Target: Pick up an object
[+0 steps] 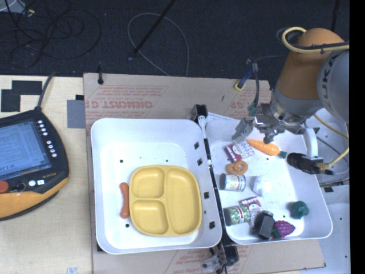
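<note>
**Step in hand:** approach. The gripper [258,128] hangs over the upper part of the right bin [317,210], fingers spread, nothing between them. The carrot [266,147] lies just beside the fingertips, at about 5 o'clock from them, and is judged the likeliest object to be picked.

**Next move calls for:** a short shift toward the carrot, fingers set across its narrow width, a descent, then a close.

**Right bin, contents:**
- carrot, at 12 o'clock of the bin
- printed packet [239,150], touching the carrot's left end or nearly so
- pretzel [236,167], below the packet
- tin can [232,182], on its side, near centre
- second can [240,214], at 7 o'clock
- dark block [264,225] and purple grapes [284,229], touching, at 6 o'clock
- green lump [298,209], at 4 o'clock

**Left bin [108,147], contents:**
- yellow divided plate [165,200], its three compartments bare
- sausage [124,200], just beside the plate at its 9 o'clock
</note>
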